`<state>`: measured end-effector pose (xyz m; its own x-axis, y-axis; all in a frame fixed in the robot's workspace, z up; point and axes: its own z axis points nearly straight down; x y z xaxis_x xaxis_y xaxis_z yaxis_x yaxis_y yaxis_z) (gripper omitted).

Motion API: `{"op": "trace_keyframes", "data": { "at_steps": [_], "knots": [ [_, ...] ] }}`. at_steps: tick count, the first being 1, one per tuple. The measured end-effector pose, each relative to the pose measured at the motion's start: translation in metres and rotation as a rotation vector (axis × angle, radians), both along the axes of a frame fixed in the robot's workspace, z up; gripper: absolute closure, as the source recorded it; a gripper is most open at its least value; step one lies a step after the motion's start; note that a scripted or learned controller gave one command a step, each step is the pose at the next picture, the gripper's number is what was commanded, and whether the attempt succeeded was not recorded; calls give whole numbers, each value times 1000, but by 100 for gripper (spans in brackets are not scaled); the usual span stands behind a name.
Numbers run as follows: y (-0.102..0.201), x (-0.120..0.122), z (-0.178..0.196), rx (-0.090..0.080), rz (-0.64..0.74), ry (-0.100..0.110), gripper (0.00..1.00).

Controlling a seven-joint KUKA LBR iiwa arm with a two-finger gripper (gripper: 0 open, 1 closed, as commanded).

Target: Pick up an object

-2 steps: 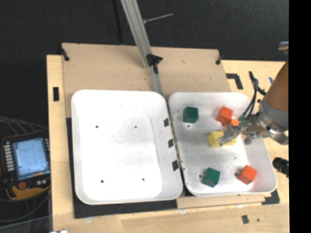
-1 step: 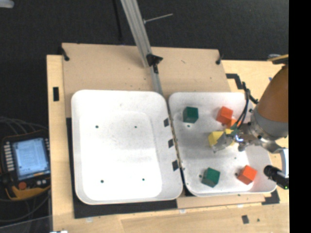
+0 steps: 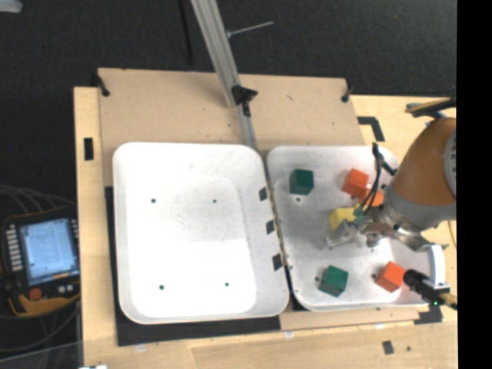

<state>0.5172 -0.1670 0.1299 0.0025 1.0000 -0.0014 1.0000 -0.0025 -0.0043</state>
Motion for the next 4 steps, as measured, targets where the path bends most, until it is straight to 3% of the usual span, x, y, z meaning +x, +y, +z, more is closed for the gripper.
{"op": "trace_keyframes", "data": {
  "at_steps": [1,2,3,4],
  "knots": [
    [1,3,14,1,-5,-11,100],
    [3,2,58,0,6,-11,100],
    [2,3,71,1,6,-7,100],
    [54,6,88,2,10,-10,100]
  ]
}}
